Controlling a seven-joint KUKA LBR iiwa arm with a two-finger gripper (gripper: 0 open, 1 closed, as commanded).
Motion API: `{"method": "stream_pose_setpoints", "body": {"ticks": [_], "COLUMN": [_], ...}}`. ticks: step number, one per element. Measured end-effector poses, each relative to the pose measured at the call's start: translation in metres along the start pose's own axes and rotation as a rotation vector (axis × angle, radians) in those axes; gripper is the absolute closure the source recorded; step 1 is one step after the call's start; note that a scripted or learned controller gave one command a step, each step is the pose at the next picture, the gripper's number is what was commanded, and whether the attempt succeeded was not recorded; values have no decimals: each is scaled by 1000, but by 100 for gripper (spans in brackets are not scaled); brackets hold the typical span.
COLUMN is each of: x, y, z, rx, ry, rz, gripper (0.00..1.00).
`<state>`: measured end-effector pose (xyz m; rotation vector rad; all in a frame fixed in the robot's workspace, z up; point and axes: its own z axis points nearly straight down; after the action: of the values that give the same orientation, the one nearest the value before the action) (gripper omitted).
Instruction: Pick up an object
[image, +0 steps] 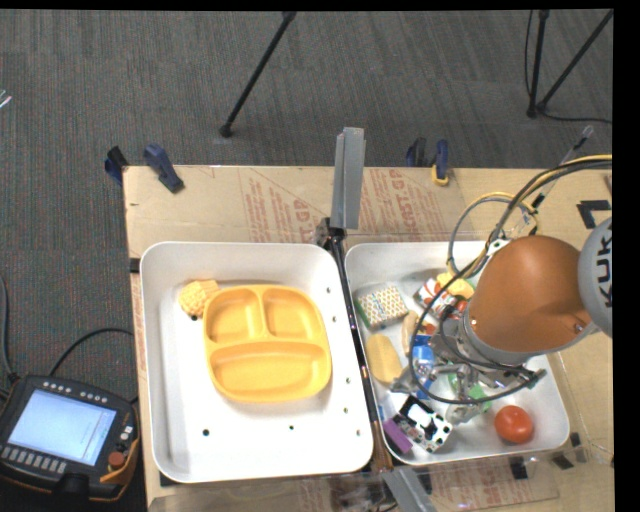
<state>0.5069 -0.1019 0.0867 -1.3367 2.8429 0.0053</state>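
Overhead slanted view of cardboard-covered tabletop (250, 195) bearing two shallow white bins side by side. Left bin (170, 420): yellow three-compartment tray (268, 340) lying flat near centre; small yellow waffle-textured piece (196, 296) touching tray's upper left corner. Right bin (385, 258): clutter of small objects, including checkered grey-green block (381, 305) near upper left, pale yellow oblong piece (383, 357) just below it, black-and-white patterned item (425, 421) with purple piece (396, 436) beside it at lower edge, red ball (514, 424) at lower right, well apart from block. Arm's orange band (525, 295) above right bin, cables looping over it. Pincer (455, 378) lowered among central clutter, largely hidden beneath wrist; released or clenched: cannot tell. No object seen between its parts. Handheld controller (65, 430) on floor at lower left.
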Motion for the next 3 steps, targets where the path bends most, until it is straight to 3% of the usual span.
{"method": "stream_pose_setpoints", "body": {"ticks": [2, 3], "x": [-15, -55], "y": [9, -56], "z": [0, -22], "rx": [1, 3], "ry": [2, -3], "rz": [289, 105], "gripper": [0, 0]}}
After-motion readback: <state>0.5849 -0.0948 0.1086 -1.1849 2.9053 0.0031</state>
